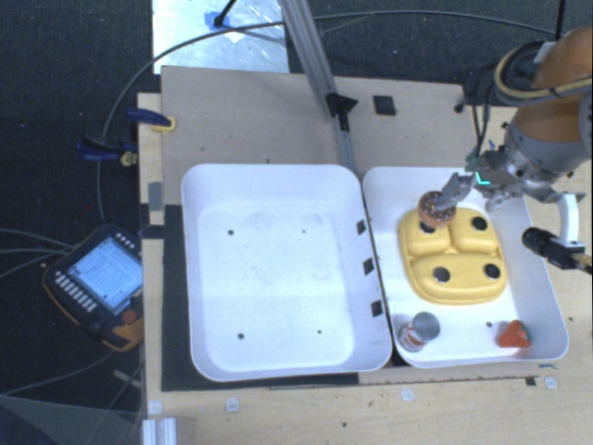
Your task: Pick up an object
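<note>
From above, my claw (435,209) sits low in the right bin (542,341), at a small brown round object (434,210) on the far-left corner of the yellow molded piece (452,255). I cannot tell whether I am spread or pinching. I judge this the grasp step; next comes a straight lift to check the hold. A small can (419,329) and an orange piece (512,335) lie along the near wall.

Even, bright overhead light; shadows soft and short. Both white bins (269,276) near washed out, inner surfaces losing detail. Strong glare on the reflective floor patch (222,26) at top. Dark carpet (65,63) grainy with noise. Overall slightly soft focus; the arm (547,91) at right edge mildly blurred.
</note>
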`<state>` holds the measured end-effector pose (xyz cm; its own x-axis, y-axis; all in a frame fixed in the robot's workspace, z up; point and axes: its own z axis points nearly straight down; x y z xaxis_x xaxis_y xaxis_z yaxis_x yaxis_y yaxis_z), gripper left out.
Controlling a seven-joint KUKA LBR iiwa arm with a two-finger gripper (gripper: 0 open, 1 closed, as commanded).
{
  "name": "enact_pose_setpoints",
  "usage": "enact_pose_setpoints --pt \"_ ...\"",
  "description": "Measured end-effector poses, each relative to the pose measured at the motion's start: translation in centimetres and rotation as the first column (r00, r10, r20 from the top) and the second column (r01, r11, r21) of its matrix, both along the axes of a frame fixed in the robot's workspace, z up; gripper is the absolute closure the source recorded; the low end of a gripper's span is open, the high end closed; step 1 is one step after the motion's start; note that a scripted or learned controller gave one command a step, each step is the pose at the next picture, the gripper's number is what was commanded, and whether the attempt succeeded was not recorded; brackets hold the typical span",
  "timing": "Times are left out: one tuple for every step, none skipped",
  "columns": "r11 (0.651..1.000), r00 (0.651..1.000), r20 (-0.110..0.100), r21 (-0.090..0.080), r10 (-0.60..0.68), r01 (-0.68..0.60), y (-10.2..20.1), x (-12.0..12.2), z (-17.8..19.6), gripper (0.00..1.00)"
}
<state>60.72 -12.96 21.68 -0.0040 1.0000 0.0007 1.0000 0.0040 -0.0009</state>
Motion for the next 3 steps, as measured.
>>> enact_pose_setpoints --pt "1.0 1.0 0.002 0.0 0.0 0.0 0.0 0.1 0.1 0.0" --pt "1.0 1.0 0.0 -0.001 0.002 -0.002 0.2 1.1 -5.1 0.0" --pt "1.0 1.0 0.004 0.001 -0.002 0.002 -0.2 2.1 -10.3 0.0"
